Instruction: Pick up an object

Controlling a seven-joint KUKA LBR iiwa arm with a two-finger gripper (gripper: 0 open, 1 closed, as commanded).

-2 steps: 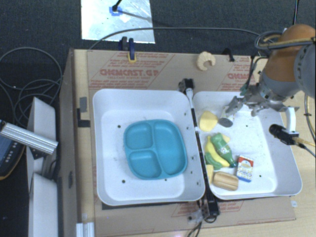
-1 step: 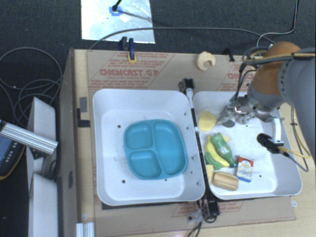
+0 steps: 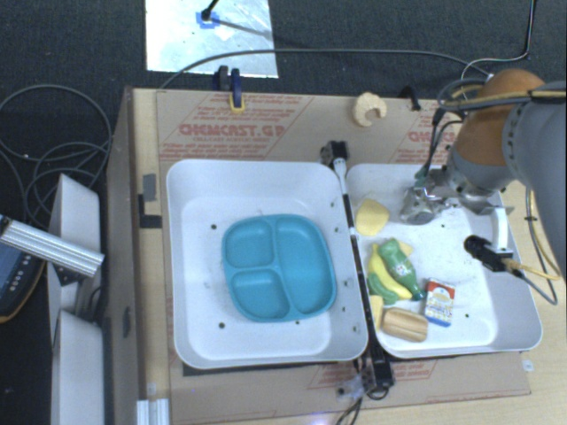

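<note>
Nearest of all, a tan, loaf-shaped piece (image 3: 405, 325) lies at the near edge of the right-hand bin (image 3: 485, 315), close to the divider between the two bins. Just beside it, a little further back and towards the arm's side, a small red-and-white box (image 3: 439, 302) lies on the white floor. Behind the loaf, a yellow banana (image 3: 381, 273) and a green bottle-like thing (image 3: 401, 271) lie pressed together, the green one partly over the banana, both slanting along the divider. In the left-hand bin (image 3: 199, 237), a blue divided plate (image 3: 279, 266) with three compartments lies flat near the middle, apart from the walls on all sides. Further back in the right-hand bin, a pale yellow piece (image 3: 372, 215) lies by itself near the divider. The gripper (image 3: 421, 206) is down over the far part of that same bin, near the pale yellow piece but apart from it, and well apart from the banana, box and loaf. Whether it is wide or narrow cannot be told, and nothing can be seen held in it. The grey arm (image 3: 536, 144) with its orange band (image 3: 496, 113) comes in from the right above it. Beyond both bins, a sheet of cardboard (image 3: 266, 124) with red print covers the bench. A cream, rounded thing (image 3: 369, 108) lies on it, and a blue and yellow clamp (image 3: 235, 87) grips its far edge. Past the bench, a silvery sheet (image 3: 235, 34) lies on the dark floor.
</note>
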